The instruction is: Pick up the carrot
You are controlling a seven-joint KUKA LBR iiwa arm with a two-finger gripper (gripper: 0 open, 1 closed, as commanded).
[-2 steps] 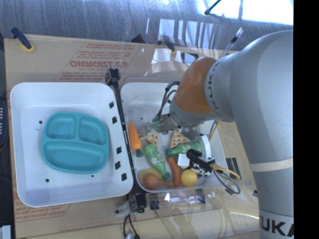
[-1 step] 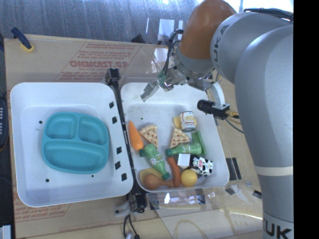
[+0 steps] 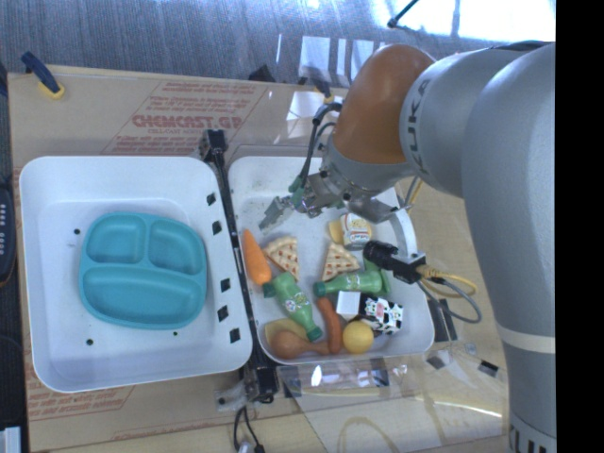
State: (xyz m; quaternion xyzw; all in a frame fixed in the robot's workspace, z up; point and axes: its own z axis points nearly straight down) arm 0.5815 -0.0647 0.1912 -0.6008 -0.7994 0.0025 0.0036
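The carrot (image 3: 255,257) is an orange cone lying lengthwise against the left wall of the right bin (image 3: 257,173), point towards the back. My gripper (image 3: 286,208) hangs over the back part of that bin, just right of and behind the carrot's tip, apart from it. It is open, and nothing shows between its fingers. The grey arm with its orange band (image 3: 382,97) reaches in from the right and hides part of the bin's back right corner.
Crowded beside the carrot are two wedge slices (image 3: 283,253), two green bottles (image 3: 293,302), a second orange stick (image 3: 332,327), a lemon (image 3: 359,336), a drumstick (image 3: 288,343) and a cow-print carton (image 3: 382,314). A teal divided plate (image 3: 142,270) lies in the left bin (image 3: 38,187).
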